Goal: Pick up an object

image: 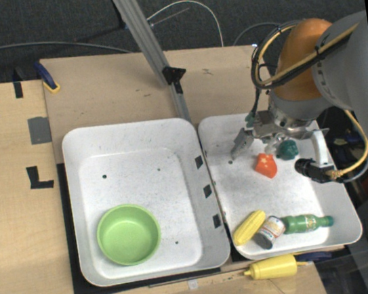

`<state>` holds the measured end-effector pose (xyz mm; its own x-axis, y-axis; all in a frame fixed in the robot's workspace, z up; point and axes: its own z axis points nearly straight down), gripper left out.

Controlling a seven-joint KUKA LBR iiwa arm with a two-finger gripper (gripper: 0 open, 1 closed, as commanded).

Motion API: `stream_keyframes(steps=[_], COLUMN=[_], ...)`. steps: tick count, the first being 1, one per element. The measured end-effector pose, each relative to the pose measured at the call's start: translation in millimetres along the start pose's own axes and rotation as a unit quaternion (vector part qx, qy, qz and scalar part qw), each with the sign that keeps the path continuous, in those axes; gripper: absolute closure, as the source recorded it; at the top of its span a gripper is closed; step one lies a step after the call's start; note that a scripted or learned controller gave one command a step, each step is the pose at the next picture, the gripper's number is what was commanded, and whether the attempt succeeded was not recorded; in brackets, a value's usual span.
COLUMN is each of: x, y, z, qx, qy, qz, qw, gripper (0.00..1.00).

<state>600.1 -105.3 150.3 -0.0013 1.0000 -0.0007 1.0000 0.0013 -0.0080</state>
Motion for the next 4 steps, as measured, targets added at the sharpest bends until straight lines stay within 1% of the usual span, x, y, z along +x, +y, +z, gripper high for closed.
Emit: stream_keyframes(steps=[1, 2, 3, 4], x=[0.7, 1.3, 1.9, -5.5], y=[4.3, 4.4, 4.1, 11.3], z=[57.3, 61.5, 51.8, 1.3], qx=[-0.010, -0.003, -0.003, -0.005], qy=[-0.001, 0.000, 0.001, 0.000], qz=[-0.001, 0.000, -0.001, 0.000], qw=[0.9999, 1.0000, 1.0000, 1.0000], gripper=[0.00, 0.00, 1.00, 1.00])
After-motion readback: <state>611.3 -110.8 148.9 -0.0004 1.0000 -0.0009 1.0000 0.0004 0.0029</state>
